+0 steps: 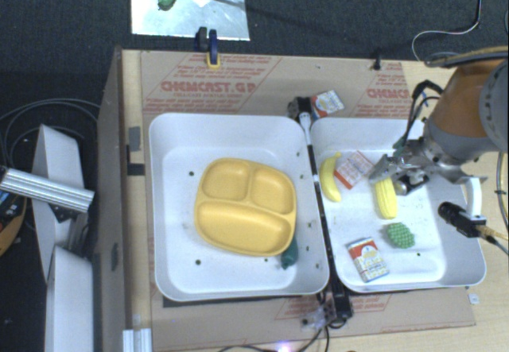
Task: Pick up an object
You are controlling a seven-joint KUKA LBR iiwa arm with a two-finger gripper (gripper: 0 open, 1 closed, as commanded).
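Note:
The right bin [457,263] holds a yellow corn cob [386,199], a banana [328,178], a red-and-white packet [352,170], a green knobbly piece [400,235] and a small red-and-white box [368,257]. My gripper [395,171] hangs low over the upper end of the corn cob, just right of the packet. It reaches in from the right under the grey and orange arm [469,116]. Its tips are too dark and small to read, and nothing shows lifted off the bin floor.
The left bin [171,152] bears a yellow divided plate [245,206] with a teal object [288,255] tucked at its lower right edge. A small carton [326,103] lies on the cardboard behind the bins. A black part [457,219] of the arm juts over the right bin's right side.

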